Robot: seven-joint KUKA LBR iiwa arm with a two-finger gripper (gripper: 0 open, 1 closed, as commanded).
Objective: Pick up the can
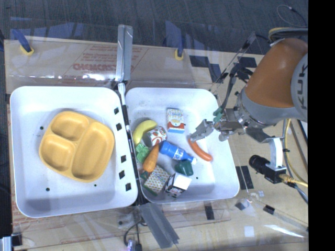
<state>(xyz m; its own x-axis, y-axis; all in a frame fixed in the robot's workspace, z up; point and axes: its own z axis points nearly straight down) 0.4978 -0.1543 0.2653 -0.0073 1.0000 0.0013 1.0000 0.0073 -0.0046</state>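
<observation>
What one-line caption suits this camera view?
Gripper hovers over the right bin, near a sausage, short of the can.

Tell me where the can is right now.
The can lies in the right bin, near its left wall, between the banana and the carrot.

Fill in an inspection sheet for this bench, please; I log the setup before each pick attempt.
Surface: two white bins side by side; left bin, right bin.
Job's things: can lies in the right bin, beside the banana.
Clutter: yellow divided plate in the left bin; in the right bin a carrot, blue bottle, small carton, orange sausage-like toy and other small items.
Gripper: gripper is over the right bin's right part, apart from the can; nothing seen between its fingers.
Cables: yellow cable at the bench's right.
Surroundings: dark floor beyond the bench.
</observation>
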